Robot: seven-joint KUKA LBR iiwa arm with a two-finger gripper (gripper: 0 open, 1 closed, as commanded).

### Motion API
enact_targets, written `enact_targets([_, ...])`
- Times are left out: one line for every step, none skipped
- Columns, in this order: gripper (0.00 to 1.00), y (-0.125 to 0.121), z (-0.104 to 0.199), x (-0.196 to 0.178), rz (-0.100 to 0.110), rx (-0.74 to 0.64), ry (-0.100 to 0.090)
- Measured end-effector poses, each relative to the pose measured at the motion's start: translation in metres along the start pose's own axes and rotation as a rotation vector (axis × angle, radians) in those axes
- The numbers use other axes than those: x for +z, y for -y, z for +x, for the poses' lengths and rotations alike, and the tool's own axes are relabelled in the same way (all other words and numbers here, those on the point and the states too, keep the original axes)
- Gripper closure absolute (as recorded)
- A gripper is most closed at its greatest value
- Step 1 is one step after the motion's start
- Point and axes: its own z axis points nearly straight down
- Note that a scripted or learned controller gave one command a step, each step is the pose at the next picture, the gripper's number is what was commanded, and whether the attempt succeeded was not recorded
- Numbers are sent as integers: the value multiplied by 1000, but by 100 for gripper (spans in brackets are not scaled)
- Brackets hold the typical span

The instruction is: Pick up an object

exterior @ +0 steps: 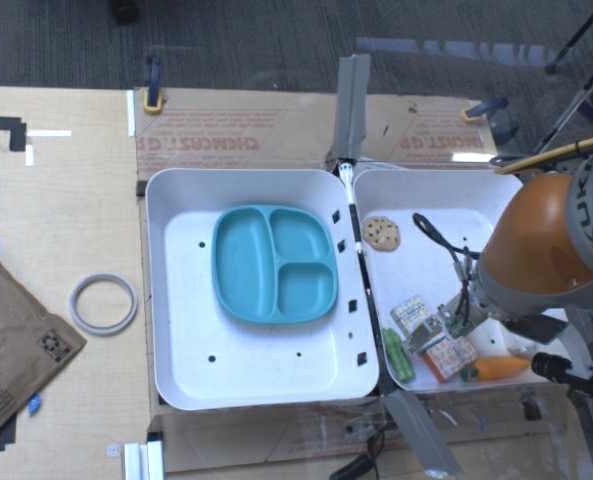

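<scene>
The right bin [446, 200] holds several small things. A round cookie [381, 232] lies near its back left, and a black spoon-like utensil [431, 234] rests beside it. Toward the front sit a small white printed packet [409, 314], a green vegetable [397, 355] along the left wall, a red box [446, 357] and an orange carrot [498, 367]. My gripper [449, 324] hangs low in this bin, just above the packet and the red box. The grey arm with its orange band [541, 236] hides the bin's right part.
The left bin [176, 298] holds a teal divided plate [274, 263]. A tape ring [103, 302] and a cardboard box [11, 338] lie on the bench to the left. Clamps and a grey post [351, 103] stand behind the bins.
</scene>
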Motion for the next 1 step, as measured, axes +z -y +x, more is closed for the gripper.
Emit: enact_targets([100,0,0,-9,0,2,0])
